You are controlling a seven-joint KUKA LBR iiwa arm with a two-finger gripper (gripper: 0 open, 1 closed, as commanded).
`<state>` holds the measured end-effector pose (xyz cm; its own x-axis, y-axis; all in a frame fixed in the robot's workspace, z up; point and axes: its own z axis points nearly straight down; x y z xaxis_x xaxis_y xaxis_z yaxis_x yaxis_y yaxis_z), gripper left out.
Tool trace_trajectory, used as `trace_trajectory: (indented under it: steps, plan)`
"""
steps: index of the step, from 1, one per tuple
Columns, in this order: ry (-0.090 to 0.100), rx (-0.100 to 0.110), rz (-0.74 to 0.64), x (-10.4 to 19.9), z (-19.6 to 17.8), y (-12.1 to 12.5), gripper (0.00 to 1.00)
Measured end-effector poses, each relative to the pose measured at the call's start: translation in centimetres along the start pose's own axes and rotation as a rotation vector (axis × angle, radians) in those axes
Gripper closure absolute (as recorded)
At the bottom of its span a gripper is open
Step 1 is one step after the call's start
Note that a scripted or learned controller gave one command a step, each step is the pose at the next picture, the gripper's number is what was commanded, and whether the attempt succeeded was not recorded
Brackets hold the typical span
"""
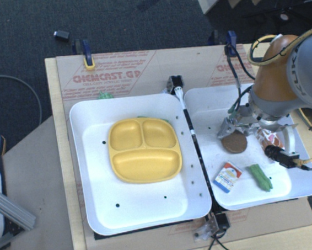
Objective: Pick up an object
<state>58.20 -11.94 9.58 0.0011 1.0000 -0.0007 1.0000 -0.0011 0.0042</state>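
Note:
In the right bin (212, 102) a brown round disc (235, 143) lies near the middle. My gripper (238, 127) hangs right over the disc's far edge, and I cannot say whether it touches it. A small blue, white and red packet (227, 176) lies nearer the front. To its right is a green oblong piece (259, 177). A red and white item (269, 137) shows partly from under the wrist at the right.
The left bin (94, 172) holds a yellow divided plate (144, 149). A black divider rail (193, 140) runs between the bins. The grey arm with its orange band (275, 76) covers the right bin's far right corner. Cables (293, 160) trail over its right rim.

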Motion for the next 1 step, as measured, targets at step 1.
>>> trace_trajectory:
  steps: [1]
  plan:
    - [0.001,-0.014,-0.011,6.82,-9.62,9.08,1.0]
